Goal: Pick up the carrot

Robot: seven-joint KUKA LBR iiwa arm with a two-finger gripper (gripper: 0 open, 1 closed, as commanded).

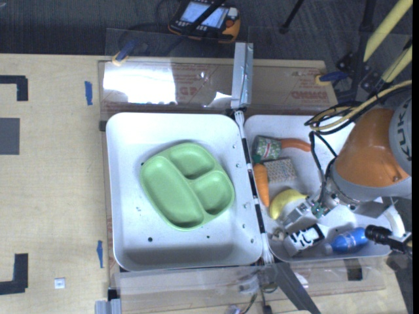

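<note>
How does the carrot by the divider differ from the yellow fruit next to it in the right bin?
The carrot is orange, long and slim, lying lengthwise along the right bin's left wall; the yellow fruit is rounded and squat. The carrot lies apart from the pincer, while the fruit sits right beside it, partly overlapped by the arm. Both rest in the same bin, side by side.

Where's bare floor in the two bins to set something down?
Left bin: free white margin all round the green divided plate, widest along the near edge and the far left corner. Right bin: crowded. The carrot lies by the divider, with a yellow fruit, packets, a blue bottle and the gripper; only the far strip is bare.
</note>
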